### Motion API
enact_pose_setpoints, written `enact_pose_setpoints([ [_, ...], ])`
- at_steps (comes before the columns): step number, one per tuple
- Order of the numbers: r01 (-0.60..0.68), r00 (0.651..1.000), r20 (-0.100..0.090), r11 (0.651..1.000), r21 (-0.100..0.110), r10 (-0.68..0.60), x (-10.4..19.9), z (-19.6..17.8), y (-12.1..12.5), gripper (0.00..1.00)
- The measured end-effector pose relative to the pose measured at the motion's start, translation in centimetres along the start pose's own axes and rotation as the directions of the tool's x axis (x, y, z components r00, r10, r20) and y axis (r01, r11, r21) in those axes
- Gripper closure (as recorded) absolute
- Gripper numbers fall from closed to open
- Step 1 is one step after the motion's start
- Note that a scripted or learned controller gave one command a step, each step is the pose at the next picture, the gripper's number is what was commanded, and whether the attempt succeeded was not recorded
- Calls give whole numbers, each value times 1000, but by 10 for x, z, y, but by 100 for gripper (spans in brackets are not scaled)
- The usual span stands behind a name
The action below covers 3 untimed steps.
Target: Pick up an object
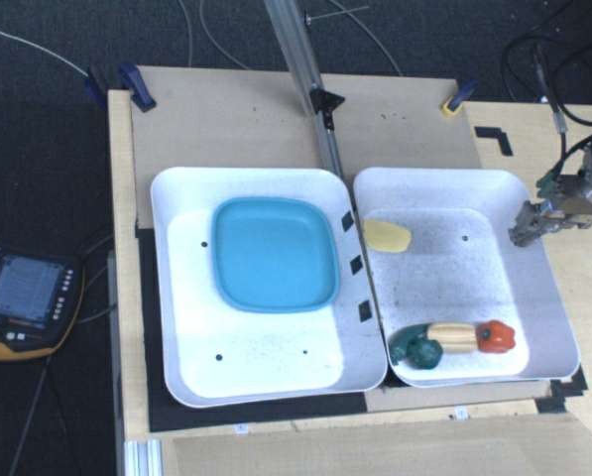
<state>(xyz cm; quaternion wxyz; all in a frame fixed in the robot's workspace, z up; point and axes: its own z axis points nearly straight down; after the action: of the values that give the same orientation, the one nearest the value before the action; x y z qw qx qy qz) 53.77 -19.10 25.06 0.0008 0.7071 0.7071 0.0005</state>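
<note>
**A:** And there it was, the yellow piece [386, 236], lying flat in the right bin [533, 296], up near that bin's left wall, close to the divide between the two bins.

**B:** All by itself up there. What else was in that bin?

**A:** A little row along the near edge: a dark green item [416, 349] at the left, a tan piece [452, 337] touching it in the middle, and a red one [495, 336] at the right end, right against the tan. All three well apart from the yellow piece.

**B:** And the pincer?

**A:** The pincer [526, 230] was over at the right bin's far right rim, at the end of the grey arm coming in from the right. It had nothing in it that I could see, and whether its fingers stood apart or together, I couldn't tell; too small and blurred.

**B:** So some way from the yellow piece.

**A:** Yes, the width of the bin floor lay between them.

**B:** And the left side?

**A:** The left bin [177, 266] carried a blue plate [276, 254], sitting flat in its upper middle. Both bins rested side by side on the table [226, 117], with a metal rail [300, 43] slanting down toward the gap between them, and a handheld controller [23, 297] on the floor off to the left.
</note>
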Motion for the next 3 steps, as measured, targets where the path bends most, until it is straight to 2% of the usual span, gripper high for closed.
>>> enact_pose_setpoints([
  [3,5,1000,-2,1000,1,-5,164,0,8,100],
])
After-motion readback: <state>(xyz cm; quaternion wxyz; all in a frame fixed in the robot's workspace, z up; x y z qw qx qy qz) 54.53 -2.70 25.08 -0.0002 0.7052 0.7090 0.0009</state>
